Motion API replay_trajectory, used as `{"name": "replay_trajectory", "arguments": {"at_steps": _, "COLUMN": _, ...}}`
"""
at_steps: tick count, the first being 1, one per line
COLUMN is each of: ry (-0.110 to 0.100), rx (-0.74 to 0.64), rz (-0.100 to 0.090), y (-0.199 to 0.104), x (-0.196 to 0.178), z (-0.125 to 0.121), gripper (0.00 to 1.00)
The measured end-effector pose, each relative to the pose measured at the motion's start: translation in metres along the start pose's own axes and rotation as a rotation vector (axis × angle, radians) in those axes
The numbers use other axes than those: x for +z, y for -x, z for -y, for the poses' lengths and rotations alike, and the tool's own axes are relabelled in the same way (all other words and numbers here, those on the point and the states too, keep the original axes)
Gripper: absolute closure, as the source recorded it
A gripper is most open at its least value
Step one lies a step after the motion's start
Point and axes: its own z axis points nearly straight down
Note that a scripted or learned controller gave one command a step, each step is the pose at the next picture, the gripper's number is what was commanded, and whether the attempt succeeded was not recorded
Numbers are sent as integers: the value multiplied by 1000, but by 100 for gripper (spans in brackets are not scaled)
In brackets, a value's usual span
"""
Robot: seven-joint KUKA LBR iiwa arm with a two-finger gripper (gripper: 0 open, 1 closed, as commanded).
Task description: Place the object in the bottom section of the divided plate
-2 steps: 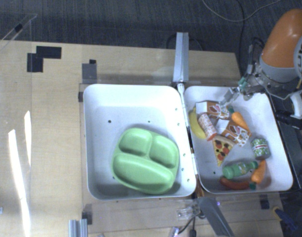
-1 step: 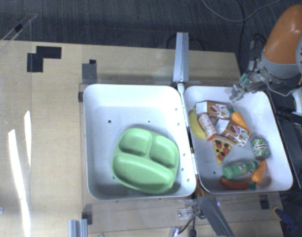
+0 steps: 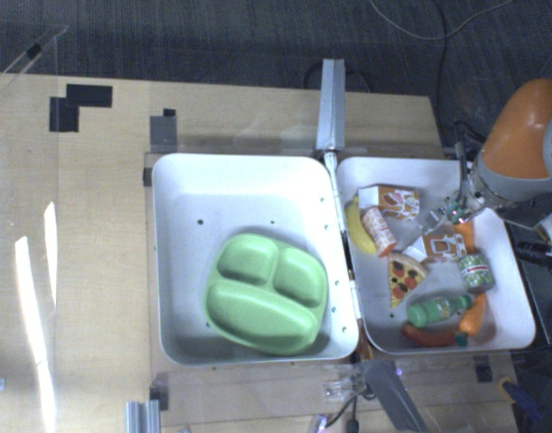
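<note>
Sitting in the left bin [image 3: 172,242] is the green divided plate [image 3: 267,292] — glossy, three sections, nothing on it. Crowding the right bin [image 3: 519,318]: banana [image 3: 355,228], pizza slice [image 3: 403,277], green bottle [image 3: 438,309], carrot [image 3: 474,315] — gripper [image 3: 454,209] low among them, grip impossible to call.

Grey arm [image 3: 519,183], orange band, seemingly

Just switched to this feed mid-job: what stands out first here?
The bright green divided plate lies in the left bin, nothing on it. The right bin holds a jumble of toy food, among it a pizza slice and a green bottle. The gripper hangs over that bin's far side.
</note>
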Motion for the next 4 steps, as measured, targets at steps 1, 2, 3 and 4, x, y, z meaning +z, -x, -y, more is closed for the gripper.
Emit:
{"name": "replay_trajectory", "arguments": {"at_steps": 1, "ry": -2, "rx": -127, "rz": -3, "y": -74, "x": -41, "z": 7, "gripper": 100}}
{"name": "replay_trajectory", "arguments": {"at_steps": 2, "ry": -2, "rx": -21, "rz": -3, "y": -68, "x": -31, "z": -26, "gripper": 100}}
{"name": "replay_trajectory", "arguments": {"at_steps": 3, "ry": -2, "rx": -294, "rz": -2, "y": -21, "x": 18, "z": -4, "gripper": 100}}
{"name": "replay_trajectory", "arguments": {"at_steps": 4, "ry": 0, "rx": -468, "rz": 0, "y": -65, "x": -107, "z": 31, "gripper": 100}}
